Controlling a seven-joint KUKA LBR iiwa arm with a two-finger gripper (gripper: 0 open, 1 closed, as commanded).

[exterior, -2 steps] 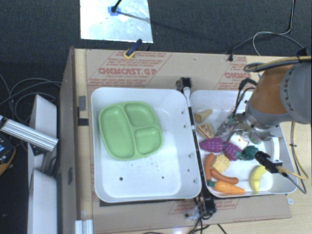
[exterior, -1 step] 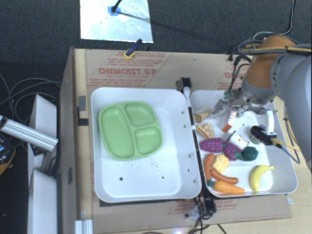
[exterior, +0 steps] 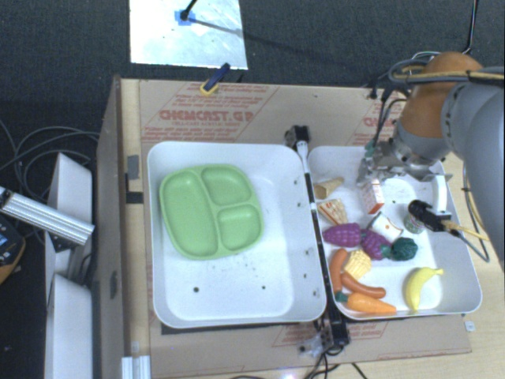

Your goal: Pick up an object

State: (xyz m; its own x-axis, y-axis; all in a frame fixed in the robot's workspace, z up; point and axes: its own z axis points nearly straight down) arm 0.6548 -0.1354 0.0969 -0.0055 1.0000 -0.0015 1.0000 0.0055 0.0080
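So going left to right: the left bin (exterior: 162,290) just has a green divided plate (exterior: 209,210) lying flat in the middle, well apart from everything else, so I'd guess it's only there as a spare drop spot and not a pick candidate. The right bin (exterior: 473,290) is where all the toy food is piled. Near its left wall there's a tan wedge (exterior: 328,186) and a striped slice (exterior: 334,210), then purple grapes (exterior: 344,234), a corn cob (exterior: 357,264) and a couple of carrots (exterior: 371,305) toward the front. The stuff is scattered loose, probably on purpose so the program can grab whatever it lands on. The gripper (exterior: 369,174) sits at the back of this bin, reaching in from the right, low over the top end of a red and white carton (exterior: 372,197), which is my best guess for the target. I honestly can't tell if the gripper is open or closed from this angle, and nothing is visibly held. The carton looks to be lying down, long axis running back to front, near end tipped slightly right toward a white cup (exterior: 387,227). Further right are a broccoli (exterior: 405,249) and a banana (exterior: 419,287), curved and pointing up-right.
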